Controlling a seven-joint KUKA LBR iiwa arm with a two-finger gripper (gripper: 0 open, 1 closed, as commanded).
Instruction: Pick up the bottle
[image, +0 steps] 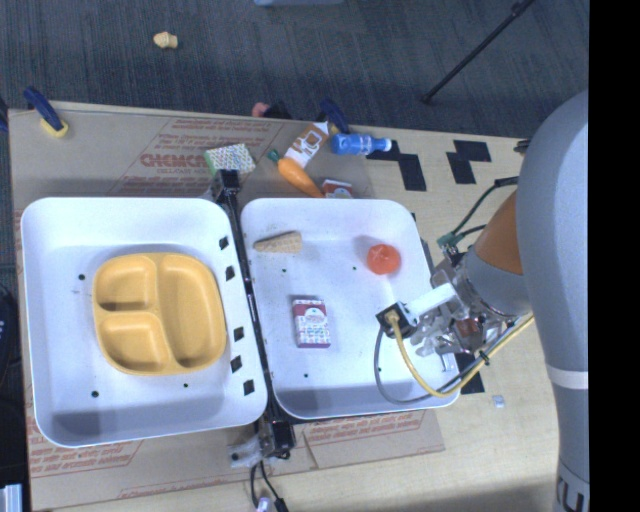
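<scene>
A small blue bottle lies on its side on the cardboard behind the right bin, outside it. Just left of it lies a white and orange bottle-like item. My gripper hangs low over the right bin's right rim, with a yellow cable looping beneath it into the bin. It is far from both bottles, toward the near right, and I see nothing held in it.
The right bin holds a tan cone, a red ball and a small red box. A yellow divided tray sits in the left bin. An orange carrot and a green sponge lie behind the bins.
</scene>
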